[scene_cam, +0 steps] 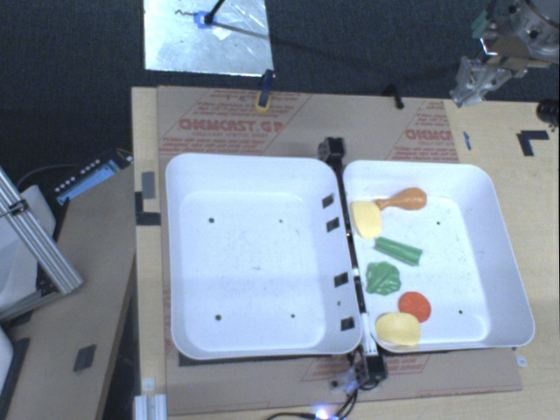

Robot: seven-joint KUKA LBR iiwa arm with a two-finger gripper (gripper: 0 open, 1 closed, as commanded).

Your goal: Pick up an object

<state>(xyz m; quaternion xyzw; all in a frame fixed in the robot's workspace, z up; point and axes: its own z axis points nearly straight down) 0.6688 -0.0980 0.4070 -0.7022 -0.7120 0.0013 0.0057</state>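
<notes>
The right bin (490,234) holds several toy foods along its left side: an orange drumstick (402,201), a pale yellow piece (367,219), a green pod (398,251), a green leafy piece (382,277), a red round piece (415,305) and a yellow lemon-like piece (397,328). My gripper (470,80) hangs at the upper right, above the bench's back edge and well beyond the right bin, with nothing seen in it.
The left bin (254,252) adjoins the right one at a black hinge strip (346,252). A shiny metal sheet (208,23) lies on the dark floor at the back. An aluminium frame (35,243) stands at the left.
</notes>
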